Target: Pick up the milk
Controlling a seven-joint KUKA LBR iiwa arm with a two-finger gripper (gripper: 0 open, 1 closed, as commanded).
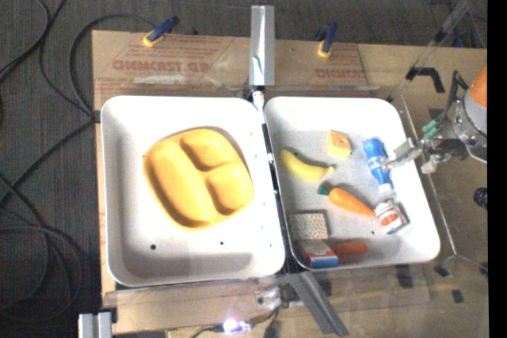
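- The milk, a small white carton with a red label, lies on its side in the lower right of the right bin, close to that bin's right wall.
- Just to its left is the carrot; a blue bottle sits above it, pointing down toward the carton and nearly touching it.
- Further left in the same bin are a banana, a small orange cracker-like piece, a tan waffle-like block and a red-and-blue box at the bottom edge.
- The left bin carries a yellow divided plate.
- The gripper hangs at the right edge of the frame, over the right wall of the right bin, above and to the right of the milk and well clear of it.
- Whether the jaws are released or clenched I cannot tell; nothing shows between them.
- The step in hand looks like the approach: the milk is untouched.
- The next move, as I judge it, calls for shifting down the frame and slightly left to centre over the carton, then descending with the jaws set across its narrow sides.
- The bottle tip, the carrot and the bin wall crowd the carton, so room for the jaws is tight.
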